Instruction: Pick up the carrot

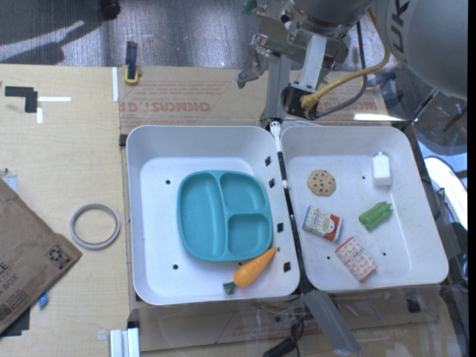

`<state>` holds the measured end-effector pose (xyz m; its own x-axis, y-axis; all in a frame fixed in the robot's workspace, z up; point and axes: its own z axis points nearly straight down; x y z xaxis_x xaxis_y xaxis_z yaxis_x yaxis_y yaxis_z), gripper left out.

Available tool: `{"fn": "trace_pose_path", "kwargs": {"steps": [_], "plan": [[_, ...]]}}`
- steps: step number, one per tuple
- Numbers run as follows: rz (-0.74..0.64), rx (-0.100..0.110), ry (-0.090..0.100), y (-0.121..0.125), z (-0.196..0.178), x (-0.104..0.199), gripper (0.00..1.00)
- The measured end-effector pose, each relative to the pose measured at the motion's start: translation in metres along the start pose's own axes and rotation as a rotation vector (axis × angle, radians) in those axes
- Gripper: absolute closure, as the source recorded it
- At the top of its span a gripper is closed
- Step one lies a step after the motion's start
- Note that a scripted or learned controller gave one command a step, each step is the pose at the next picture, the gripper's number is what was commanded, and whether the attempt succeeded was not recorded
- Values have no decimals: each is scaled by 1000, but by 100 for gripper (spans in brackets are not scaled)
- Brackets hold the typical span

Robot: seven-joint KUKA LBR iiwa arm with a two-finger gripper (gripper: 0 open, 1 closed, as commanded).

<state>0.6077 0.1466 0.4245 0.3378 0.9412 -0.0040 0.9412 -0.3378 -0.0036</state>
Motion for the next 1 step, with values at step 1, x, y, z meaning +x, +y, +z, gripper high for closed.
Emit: {"fn": "trace_pose_path", "kwargs": {"steps": [1], "plan": [[71,0,0,0,-16,-58,0]]}}
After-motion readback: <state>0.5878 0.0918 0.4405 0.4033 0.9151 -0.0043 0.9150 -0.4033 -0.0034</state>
